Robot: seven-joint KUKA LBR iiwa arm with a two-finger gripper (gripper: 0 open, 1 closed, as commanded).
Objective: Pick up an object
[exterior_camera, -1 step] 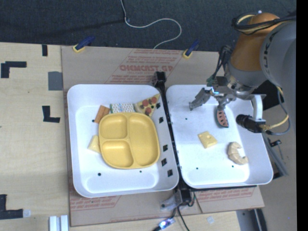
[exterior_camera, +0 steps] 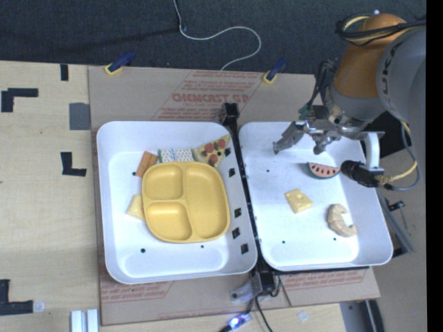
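here, one yellow plate [exterior_camera: 185,201], one watermelon slice [exterior_camera: 323,169], one cheese wedge [exterior_camera: 298,200], one croissant [exterior_camera: 340,220]

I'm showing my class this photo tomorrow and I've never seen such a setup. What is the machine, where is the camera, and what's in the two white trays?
The camera looks down at a slant from above the bench. The grey machine with an orange band is a robot arm reaching in from the right; its gripper hangs with open jaws over the right bin, holding nothing. That bin holds a watermelon slice, a cheese wedge and a croissant, apparently toys. The left bin holds a yellow divided plate lying over other small food pieces.
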